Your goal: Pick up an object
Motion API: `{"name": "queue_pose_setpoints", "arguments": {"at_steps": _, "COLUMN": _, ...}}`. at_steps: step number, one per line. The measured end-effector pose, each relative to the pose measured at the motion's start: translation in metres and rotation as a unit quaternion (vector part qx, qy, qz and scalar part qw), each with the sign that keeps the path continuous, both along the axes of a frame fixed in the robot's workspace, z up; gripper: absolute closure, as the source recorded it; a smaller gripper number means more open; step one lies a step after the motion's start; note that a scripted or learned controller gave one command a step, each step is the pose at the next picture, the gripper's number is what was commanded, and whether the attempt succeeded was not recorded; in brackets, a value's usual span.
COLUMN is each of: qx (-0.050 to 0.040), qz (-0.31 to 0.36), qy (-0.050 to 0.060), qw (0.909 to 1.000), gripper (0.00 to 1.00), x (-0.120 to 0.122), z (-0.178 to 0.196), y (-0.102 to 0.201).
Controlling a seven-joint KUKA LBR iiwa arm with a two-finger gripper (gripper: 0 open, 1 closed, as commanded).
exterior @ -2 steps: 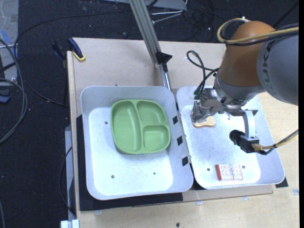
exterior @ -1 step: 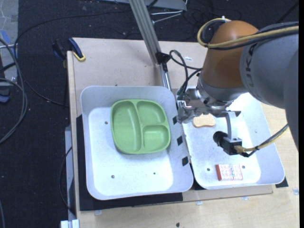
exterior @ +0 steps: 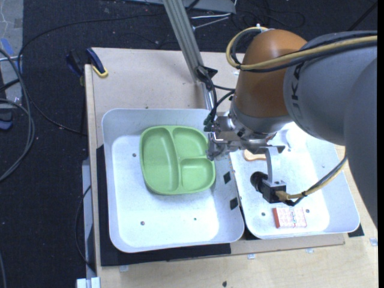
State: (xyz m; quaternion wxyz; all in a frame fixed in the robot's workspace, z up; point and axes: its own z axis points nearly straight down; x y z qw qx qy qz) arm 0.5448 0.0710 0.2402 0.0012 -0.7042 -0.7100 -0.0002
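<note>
A pale wooden bench stands on dark speckled floor strewn with black cables.

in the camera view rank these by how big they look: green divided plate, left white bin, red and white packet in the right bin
1. left white bin
2. green divided plate
3. red and white packet

All three lie at about bench level, so nearness to the camera hardly skews the order.
</note>
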Motion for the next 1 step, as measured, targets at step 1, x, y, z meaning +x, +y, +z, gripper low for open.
{"name": "queue_pose_setpoints", "arguments": {"at_steps": 1, "qx": -0.0010, "qz": -0.003, "qy": 0.000, "qw": 1.0000, "gripper": 0.00, "x": 0.0005, "z": 0.0000, "y": -0.0032}}
